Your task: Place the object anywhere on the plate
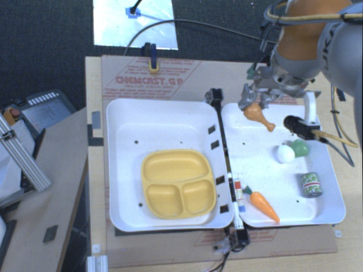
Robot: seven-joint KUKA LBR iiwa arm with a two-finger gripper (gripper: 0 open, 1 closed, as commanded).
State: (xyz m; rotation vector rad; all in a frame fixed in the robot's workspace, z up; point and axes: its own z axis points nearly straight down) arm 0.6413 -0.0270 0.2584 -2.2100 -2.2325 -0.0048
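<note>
Carrot: an orange carrot (264, 204) lies at the near left corner of the right bin (255, 166), tilted, its green top toward the divider between the bins.
Can: a small green patterned can (310, 184) lies on its side near the right wall of the same bin, well apart from the carrot.
Plate: a yellow plate (178, 183) with three compartments rests in the near half of the left bin (125, 129); nothing lies on it.
Egg: a white egg (285, 153) sits mid-bin on the right, touching a small green thing (300, 148) just behind it; what that is I cannot tell.
Drumstick: a tan chicken drumstick (261, 117), the thing to be placed, is over the far left part of the right bin, thick end up, bone end slanting down to the right.
Pincer: the pincer (256, 102) is closed around the thick end of the drumstick, fingers pointing down.
Arm: the grey arm (340, 44) with its orange band comes in from the far right.
Tabletop: the tabletop (95, 169) carries both bins; a yellow clamp (153, 58) sits at its far edge.
</note>
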